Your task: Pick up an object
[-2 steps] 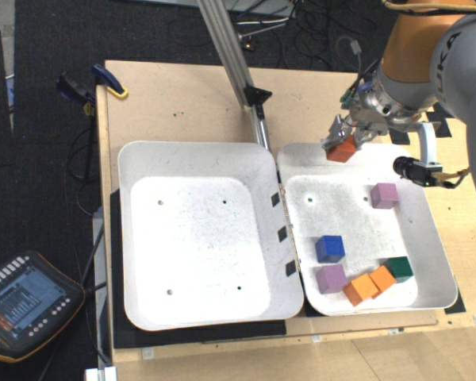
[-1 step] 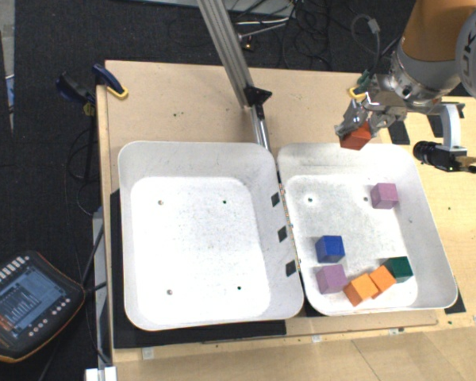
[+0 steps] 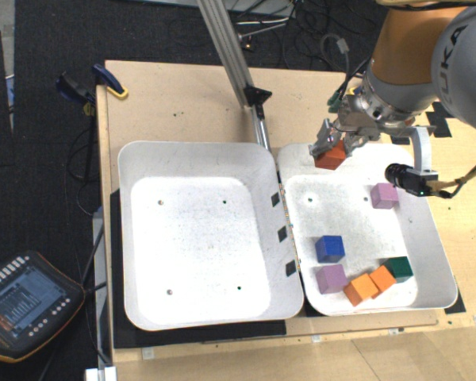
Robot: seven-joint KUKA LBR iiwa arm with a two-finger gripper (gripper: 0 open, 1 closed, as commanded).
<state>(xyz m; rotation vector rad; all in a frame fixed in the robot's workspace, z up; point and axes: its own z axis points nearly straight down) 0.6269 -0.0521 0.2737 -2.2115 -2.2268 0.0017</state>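
Jaws [image 3: 331, 151] are clamped on a red block [image 3: 330, 159], held lifted at 12 o'clock of the right bin [image 3: 428, 236]. Other blocks are left at its 6 o'clock.

One fixed camera looks down on my counter [image 3: 182, 94] from above at a slant, set back enough to take in both white bins, the left bin [image 3: 198, 228] and the right bin [image 3: 365, 228]. My arm [image 3: 428, 46] enters from the frame's right side.
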